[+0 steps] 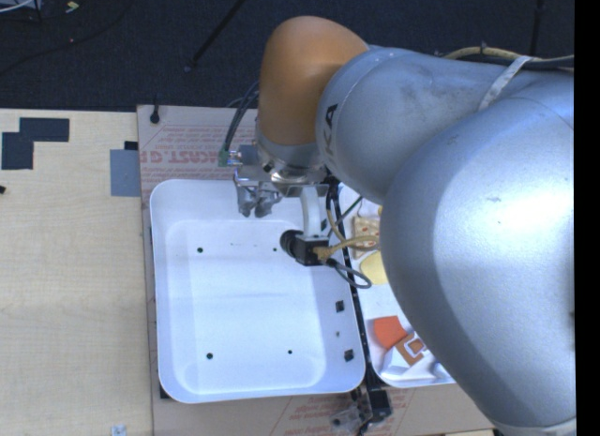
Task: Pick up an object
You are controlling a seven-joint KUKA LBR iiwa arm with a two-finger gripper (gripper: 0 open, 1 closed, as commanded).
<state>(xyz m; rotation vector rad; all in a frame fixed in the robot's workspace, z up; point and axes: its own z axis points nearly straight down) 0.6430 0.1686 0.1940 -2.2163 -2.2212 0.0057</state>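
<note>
Basically, tool (pixel 257 202) hung over the white bin's (pixel 173 350) far rim, finger state unclear; objects (pixel 392 335) sat in the neighbouring bin, so a grab risked missing.

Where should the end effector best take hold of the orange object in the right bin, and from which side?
Probably from above, across the two straight edges of the orange object; it seems to lie flat in the right bin. The arm hides part of it, so its full shape is uncertain.
</note>
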